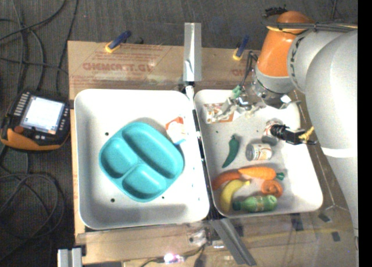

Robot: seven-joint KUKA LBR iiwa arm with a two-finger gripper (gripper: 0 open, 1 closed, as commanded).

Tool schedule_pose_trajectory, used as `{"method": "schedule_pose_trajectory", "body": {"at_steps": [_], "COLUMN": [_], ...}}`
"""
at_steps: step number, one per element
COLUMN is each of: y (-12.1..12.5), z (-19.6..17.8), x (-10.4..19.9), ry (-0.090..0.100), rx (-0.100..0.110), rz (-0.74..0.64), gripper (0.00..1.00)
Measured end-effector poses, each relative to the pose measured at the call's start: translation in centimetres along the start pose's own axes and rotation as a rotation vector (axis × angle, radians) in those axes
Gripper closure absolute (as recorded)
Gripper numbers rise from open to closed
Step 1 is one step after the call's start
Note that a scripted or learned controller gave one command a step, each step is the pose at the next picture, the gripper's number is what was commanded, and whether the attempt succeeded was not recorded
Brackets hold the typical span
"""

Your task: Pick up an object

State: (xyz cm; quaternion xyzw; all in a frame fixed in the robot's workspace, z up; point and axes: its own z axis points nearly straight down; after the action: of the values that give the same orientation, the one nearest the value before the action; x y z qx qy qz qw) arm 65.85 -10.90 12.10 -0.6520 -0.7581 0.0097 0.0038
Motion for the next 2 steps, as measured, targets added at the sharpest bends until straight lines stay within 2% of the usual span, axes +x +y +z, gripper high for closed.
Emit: {"method": "schedule_pose_trajectory", "body": {"at_steps": [1, 2], "y": [-0.19, -0.48], "z": [3.04, 2.29], "x": [-1.92, -2.13], "ry": [0.024, 0.02], "rx": [0.038, 0.049], "rz": [0.03, 0.029], "gripper": [0.0, 1.0]}}
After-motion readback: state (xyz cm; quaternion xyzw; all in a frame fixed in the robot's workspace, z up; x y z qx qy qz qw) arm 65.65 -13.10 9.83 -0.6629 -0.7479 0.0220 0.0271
